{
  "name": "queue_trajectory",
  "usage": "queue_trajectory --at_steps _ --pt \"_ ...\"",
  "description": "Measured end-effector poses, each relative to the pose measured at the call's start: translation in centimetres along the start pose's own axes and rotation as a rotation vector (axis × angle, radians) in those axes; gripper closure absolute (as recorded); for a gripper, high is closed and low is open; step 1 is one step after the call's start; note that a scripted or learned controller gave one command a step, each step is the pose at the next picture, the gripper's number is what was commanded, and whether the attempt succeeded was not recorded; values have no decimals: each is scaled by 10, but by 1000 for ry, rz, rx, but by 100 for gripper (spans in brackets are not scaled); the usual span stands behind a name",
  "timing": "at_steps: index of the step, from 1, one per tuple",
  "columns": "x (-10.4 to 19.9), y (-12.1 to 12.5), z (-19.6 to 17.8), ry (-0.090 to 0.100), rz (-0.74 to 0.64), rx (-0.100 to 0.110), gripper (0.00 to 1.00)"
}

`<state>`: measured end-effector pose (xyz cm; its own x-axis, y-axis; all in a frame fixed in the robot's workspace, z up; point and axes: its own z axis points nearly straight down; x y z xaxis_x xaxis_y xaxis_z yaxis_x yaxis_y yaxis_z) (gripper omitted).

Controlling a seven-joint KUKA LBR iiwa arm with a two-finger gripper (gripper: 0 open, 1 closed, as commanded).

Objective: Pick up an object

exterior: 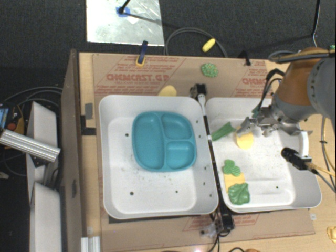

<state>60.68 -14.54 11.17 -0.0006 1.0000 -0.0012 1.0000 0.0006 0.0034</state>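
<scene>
1. Two shallow white bins sit side by side on the surface: from my feed, the left bin (113, 156) carries a teal plastic divided plate (163, 140) lying flat near its middle, and the right bin (302, 190) holds the small pieces.
2. I see the grey arm with its orange band (296, 85) reaching in from the right edge, its claw (251, 127) low over the far left part of the right bin.
3. A pale yellow rounded block (244, 140) lies right at the claw's tips, touching or just under them; I cannot tell whether the claw is apart, together or clamped on the block, since the wrist hardware hides the tips.
4. A green flat strip (222, 130) lies tilted just left of the yellow block, near the wall between the bins.
5. Toward the near left corner of the right bin, a small green leafy piece (230, 167) sits above a yellow square slab (234, 178), and a larger green leafy piece (239, 193) overlaps the slab's near edge.
6. On the cardboard at the far edge of the surface, I see a round green studded object (209, 70) and a yellow rounded object (168, 91) just beyond the left bin's far rim.
</scene>
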Motion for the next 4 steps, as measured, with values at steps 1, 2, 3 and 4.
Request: queue_trajectory --at_steps 1,2,3,4 --pt "10 -12 10 1 -1 4 0" --pt "-9 -20 28 0 1 4 0" --pt "-15 40 26 -1 -6 -5 0" --pt "-64 64 -2 -3 0 -5 0"
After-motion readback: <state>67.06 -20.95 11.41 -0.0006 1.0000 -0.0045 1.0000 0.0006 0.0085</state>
